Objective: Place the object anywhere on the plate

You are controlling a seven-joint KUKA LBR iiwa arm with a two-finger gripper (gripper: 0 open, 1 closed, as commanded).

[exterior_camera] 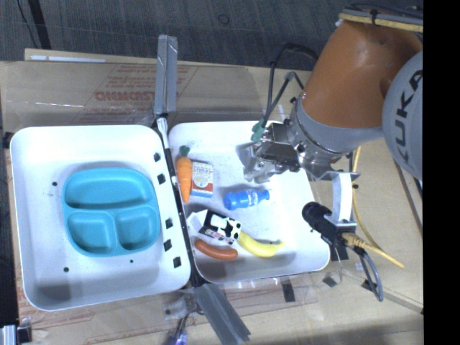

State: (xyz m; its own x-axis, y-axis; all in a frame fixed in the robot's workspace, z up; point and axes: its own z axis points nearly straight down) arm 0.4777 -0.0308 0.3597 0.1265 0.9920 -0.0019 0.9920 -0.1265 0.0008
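- Nearest the camera, along the right bin's [316, 261] front edge, a sausage [215, 251] and a banana [259, 246] lie almost end to end, with a black-and-white cow toy [221, 228] just behind the sausage
- Further back, mid-bin, a blue bottle [246, 198] lies on its side, long axis running left to right with a slight tilt, cap end toward the right
- To its left, a carrot [185, 177] lies against the bin's left wall, touching a small carton [201, 177] beside it
- Above and just behind the bottle, the gripper [257, 165] hangs low over the bin floor; nothing sits in it, and whether its jaws are spread or closed I cannot tell from this slant
- No object has reached the plate [111, 208], which lies in the left bin [43, 149], well apart from the gripper and across the divider between the bins
- My judgement: the bottle is the likeliest target, being the closest thing to the gripper, just in front of it and slightly below in the picture
- The coming move turns on that axis: the jaws would need to close across the bottle's short width, so they should straddle it front to back
- After a grasp, the carry goes leftward over the divider, and anywhere on the plate would do
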